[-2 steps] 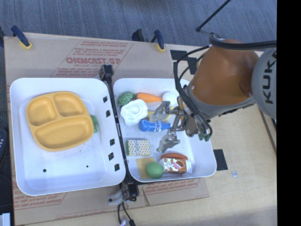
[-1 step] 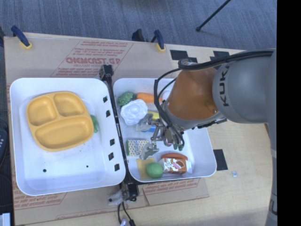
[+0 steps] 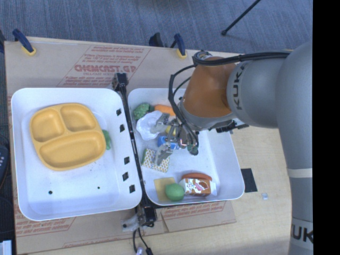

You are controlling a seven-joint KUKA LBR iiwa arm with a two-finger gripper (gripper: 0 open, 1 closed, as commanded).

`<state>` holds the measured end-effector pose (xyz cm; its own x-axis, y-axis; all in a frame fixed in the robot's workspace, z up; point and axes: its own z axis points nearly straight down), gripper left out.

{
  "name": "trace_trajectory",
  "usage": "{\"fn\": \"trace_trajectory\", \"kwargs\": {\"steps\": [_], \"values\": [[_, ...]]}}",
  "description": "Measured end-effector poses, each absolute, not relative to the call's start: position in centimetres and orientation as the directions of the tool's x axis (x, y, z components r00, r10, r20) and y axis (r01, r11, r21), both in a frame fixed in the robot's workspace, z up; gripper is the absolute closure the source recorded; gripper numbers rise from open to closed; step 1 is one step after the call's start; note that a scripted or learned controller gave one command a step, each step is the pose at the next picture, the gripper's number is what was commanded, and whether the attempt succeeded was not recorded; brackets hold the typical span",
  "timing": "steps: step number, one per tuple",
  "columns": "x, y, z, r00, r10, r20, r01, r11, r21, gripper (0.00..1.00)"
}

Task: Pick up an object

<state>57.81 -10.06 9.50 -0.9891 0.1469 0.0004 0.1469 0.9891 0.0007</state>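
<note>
- The step in hand looks like the reach: the tool [image 3: 171,145] hangs low in the right bin [image 3: 229,163], over a patterned square packet [image 3: 156,160].
- How far the tool is open I cannot tell — the wrist hides it, and I see nothing clearly held.
- Next move, in my judgement: settle on 1 object and close on it.
- The packet is flat and thin, near the bin's left wall — hard to grip.
</note>
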Motion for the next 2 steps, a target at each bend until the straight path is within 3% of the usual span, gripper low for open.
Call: {"fn": "trace_trajectory", "kwargs": {"steps": [1,2], "values": [[57.8,-10.0,10.5,-0.989,0.145,0.001,0.145,0.989,0.0,1.0],[59.2,-5.6,21.8,-0.973,0.233,-0.003,0.233,0.973,-0.001,1.0]]}}
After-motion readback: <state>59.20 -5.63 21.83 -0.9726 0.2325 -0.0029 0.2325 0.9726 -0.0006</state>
